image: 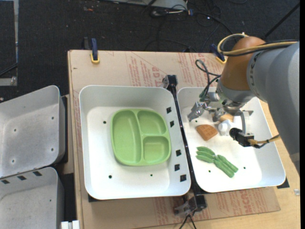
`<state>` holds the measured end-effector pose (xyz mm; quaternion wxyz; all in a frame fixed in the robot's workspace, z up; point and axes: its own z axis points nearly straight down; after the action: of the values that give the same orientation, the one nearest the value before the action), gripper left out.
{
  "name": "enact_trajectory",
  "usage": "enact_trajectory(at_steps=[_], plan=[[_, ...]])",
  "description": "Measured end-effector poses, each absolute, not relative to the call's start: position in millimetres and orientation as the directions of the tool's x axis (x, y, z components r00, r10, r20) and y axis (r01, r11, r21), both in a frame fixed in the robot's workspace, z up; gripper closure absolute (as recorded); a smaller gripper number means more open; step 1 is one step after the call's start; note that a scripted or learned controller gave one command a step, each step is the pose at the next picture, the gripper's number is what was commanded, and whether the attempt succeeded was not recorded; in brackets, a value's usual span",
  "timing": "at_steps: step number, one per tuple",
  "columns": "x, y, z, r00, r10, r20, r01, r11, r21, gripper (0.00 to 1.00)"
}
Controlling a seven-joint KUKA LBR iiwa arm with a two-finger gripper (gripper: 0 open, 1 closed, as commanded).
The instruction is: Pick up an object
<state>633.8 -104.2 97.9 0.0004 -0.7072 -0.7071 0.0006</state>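
Observation:
In the right bin (267,171) lies a tan, bread-like piece (207,131) near the bin's left side. A bunch of green pea pods (217,160) rests in front of it. My gripper (213,112) hangs low over the back of this bin, just behind and slightly right of the tan piece. A small white thing (223,126) sits right beside the gripper's metal parts, and I cannot tell whether it is loose or part of the gripper. The arm's orange band (238,61) rises above the wrist.
The left bin (95,175) holds a light green divided plate (141,137). A black divider with clips (177,128) runs between the two bins. Cables trail from the wrist over the right bin. White panels (28,128) lie off the bench at the left.

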Motion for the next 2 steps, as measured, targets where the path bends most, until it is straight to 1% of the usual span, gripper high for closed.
enact_trajectory(at_steps=[1,2], plan=[[634.3,-104.4,109.8,0.001,1.0,-0.001,1.0,-0.001,0.001,1.0],[637.1,-112.5,156.7,0.001,1.0,-0.001,1.0,-0.001,0.004,1.0]])
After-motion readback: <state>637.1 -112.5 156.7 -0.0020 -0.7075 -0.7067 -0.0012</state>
